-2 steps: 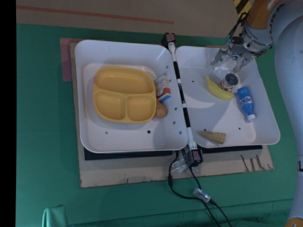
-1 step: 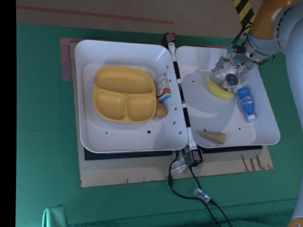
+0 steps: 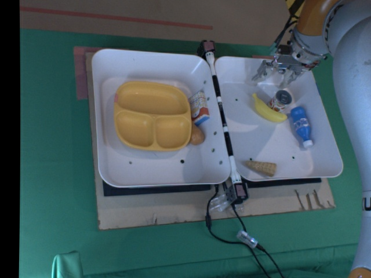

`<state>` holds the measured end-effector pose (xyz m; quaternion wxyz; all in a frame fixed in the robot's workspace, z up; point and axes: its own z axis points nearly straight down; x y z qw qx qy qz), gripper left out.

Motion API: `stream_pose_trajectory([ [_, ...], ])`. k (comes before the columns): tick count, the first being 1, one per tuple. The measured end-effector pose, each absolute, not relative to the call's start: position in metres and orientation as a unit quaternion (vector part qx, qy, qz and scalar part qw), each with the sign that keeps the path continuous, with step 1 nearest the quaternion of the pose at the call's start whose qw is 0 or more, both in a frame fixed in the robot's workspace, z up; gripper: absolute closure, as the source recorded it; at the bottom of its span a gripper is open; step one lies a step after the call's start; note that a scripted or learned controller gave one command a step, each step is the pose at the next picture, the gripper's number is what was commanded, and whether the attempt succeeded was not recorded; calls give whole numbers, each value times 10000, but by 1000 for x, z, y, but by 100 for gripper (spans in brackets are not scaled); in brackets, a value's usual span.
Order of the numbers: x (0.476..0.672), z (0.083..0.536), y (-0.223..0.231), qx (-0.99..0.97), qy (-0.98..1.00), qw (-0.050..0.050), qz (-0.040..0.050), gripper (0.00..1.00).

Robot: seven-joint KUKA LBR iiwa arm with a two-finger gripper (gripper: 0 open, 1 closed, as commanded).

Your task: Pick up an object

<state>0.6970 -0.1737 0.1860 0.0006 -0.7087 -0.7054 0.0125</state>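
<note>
Just below your two-finger gripper, whose fingers are spread apart with nothing between them, you have a small white round jar and a curved yellow plastic banana touching it. A blue plastic bottle lies further below, to its right, and a tan cone sits well below.
</note>
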Motion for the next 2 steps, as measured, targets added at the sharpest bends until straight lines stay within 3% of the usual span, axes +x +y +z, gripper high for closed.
stream_pose_trajectory([
  [1,697,186,-174,-7089,-7052,7,125,0],
  [2,656,187,-160,-7098,-7044,-73,-9,0],
])
